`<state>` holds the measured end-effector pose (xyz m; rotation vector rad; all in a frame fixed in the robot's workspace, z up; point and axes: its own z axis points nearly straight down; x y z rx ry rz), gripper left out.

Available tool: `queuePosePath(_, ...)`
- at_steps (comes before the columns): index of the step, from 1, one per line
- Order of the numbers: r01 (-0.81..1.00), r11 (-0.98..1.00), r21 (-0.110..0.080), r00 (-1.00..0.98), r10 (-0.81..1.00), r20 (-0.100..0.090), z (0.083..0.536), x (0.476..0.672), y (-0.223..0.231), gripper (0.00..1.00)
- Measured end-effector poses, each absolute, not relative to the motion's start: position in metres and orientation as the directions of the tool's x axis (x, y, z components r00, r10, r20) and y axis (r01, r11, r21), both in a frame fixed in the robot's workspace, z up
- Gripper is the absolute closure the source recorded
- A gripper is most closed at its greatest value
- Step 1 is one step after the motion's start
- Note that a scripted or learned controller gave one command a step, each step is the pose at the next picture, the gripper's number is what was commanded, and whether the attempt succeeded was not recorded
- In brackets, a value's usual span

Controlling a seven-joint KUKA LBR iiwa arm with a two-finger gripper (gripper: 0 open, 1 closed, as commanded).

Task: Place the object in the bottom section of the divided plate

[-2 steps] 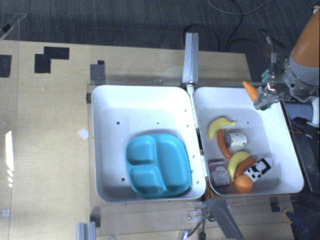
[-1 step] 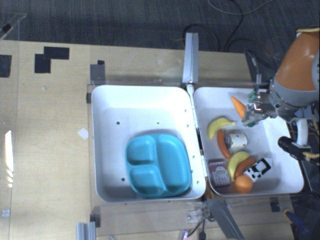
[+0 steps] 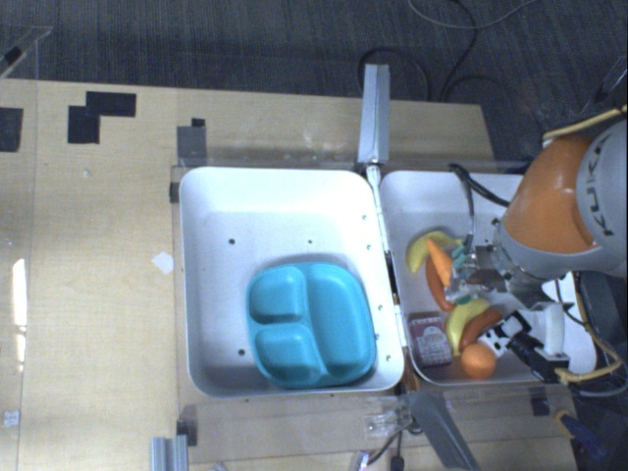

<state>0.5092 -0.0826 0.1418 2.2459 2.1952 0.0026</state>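
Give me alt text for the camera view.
The gripper hangs over play food in the right bin: bananas, a carrot and an orange. A blue divided plate sits in the left bin.

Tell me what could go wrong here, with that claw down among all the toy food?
The claw sits low in the right bin, where the carrot, two bananas and an orange crowd together, so it might grab two things or knock one aside. The blue divided plate lies in the other bin, so anything loosely gripped could drop while crossing the wall between them.
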Motion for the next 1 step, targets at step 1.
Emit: queuePosePath(1,0.983,0.186,0.006,-0.186,0.983,-0.002,0.2497,0.4886,-0.0695,1.0)
